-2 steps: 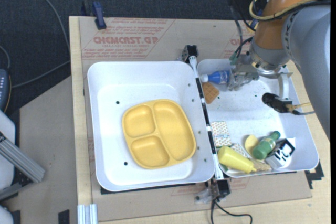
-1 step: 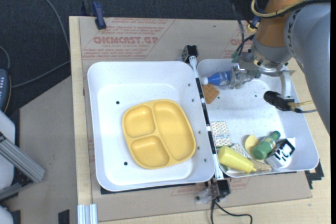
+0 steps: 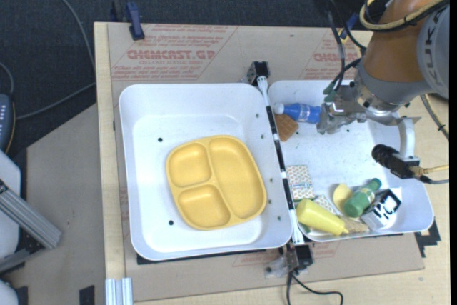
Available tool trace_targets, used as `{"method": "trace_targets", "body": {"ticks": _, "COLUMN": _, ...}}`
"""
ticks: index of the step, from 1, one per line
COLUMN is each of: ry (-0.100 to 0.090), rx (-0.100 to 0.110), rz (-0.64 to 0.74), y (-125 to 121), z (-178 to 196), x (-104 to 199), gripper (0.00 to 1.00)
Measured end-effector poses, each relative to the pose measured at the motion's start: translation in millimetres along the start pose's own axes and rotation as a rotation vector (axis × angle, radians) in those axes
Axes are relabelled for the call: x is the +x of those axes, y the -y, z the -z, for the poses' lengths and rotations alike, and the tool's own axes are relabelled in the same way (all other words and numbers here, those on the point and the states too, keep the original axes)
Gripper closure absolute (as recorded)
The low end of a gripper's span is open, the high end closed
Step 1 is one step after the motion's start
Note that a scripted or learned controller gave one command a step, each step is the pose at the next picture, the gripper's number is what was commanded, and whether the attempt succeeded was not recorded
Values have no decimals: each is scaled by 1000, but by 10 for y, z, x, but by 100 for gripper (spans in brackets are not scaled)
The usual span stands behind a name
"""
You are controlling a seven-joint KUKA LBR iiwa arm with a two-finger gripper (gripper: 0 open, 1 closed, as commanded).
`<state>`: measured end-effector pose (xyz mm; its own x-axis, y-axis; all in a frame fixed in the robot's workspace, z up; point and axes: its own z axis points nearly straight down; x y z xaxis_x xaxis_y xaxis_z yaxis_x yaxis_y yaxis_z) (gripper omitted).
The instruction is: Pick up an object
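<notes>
While the hand (image 3: 333, 118) hangs over the right bin (image 3: 421, 214), blue bottle (image 3: 300, 112) just left, finger state unclear.

We see the arm (image 3: 400, 46) reaching in from the right, its tool (image 3: 334, 116) low over the right bin (image 3: 400, 232), just beside a blue bottle (image 3: 300, 112). Near that bin's front lie a yellow banana (image 3: 320, 218), a green bottle (image 3: 359, 200) and a patterned packet (image 3: 300, 181). The left bin (image 3: 143, 125) holds a yellow divided plate (image 3: 216, 182).

Tray (image 3: 216, 182) in left bin (image 3: 143, 118).
</notes>
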<state>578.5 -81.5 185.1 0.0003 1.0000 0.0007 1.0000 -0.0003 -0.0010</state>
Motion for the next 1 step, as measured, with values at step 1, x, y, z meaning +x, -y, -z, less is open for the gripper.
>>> {"method": "trace_targets", "body": {"ticks": 1, "ry": 0, "rx": -2, "rz": 1, "y": -591, "z": -4, "x": 732, "gripper": 100}}
